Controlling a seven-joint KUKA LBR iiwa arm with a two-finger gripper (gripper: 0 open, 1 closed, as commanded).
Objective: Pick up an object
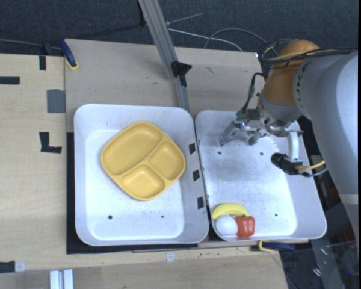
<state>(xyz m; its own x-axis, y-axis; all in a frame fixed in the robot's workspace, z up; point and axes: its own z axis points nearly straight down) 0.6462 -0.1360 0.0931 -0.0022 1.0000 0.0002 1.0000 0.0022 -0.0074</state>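
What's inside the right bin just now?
In the right bin, at its near-left corner: a yellow piece, white ball and red piece, bunched together. The gripper hangs over its far end.

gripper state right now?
Gripper: open, holding nothing, hovering over the right bin near its far end.

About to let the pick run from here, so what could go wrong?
1. The small items sit bunched in the right bin's near-left corner, touching; the claw might nudge them apart or catch two.
2. They lie against the bin wall, so a finger could hit the rim.
3. The yellow divided plate in the left bin is wide and flat, likely hard to pinch.
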